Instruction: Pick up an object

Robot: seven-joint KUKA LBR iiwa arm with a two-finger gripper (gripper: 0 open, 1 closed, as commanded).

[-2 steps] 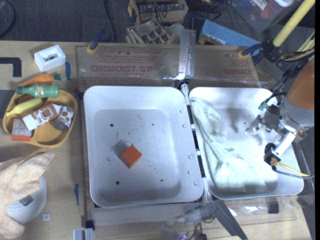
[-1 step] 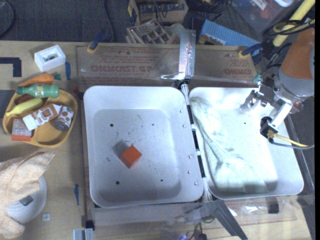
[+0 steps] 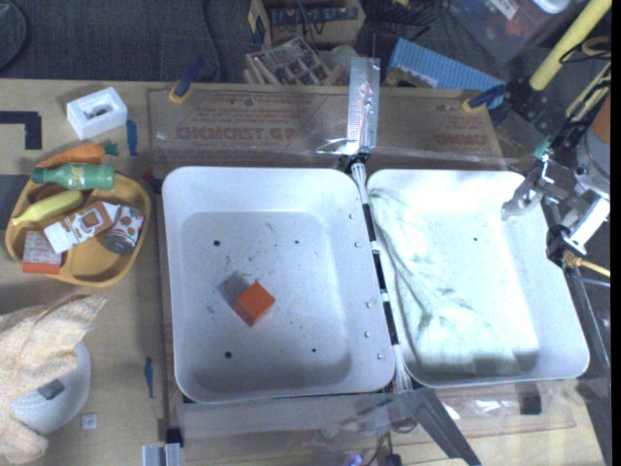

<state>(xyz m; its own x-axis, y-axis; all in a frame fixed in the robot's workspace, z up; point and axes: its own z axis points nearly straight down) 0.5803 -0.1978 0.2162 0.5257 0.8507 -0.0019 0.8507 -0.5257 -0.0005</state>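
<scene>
An orange cube lies alone on the floor of the left bin, a little left of its middle, with a grey shadow beside it. The right bin has a pale streaked smear or thin white sheet along its left side. My gripper hangs over the right bin's far right rim, high up and far from the cube. Nothing shows in it. The arm's wrist sits at the right edge of the view.
A yellow bowl of toy food stands left of the bins, with a white box behind it and a cloth in front. A raised divider separates the bins. Clamps and a clear panel line the back.
</scene>
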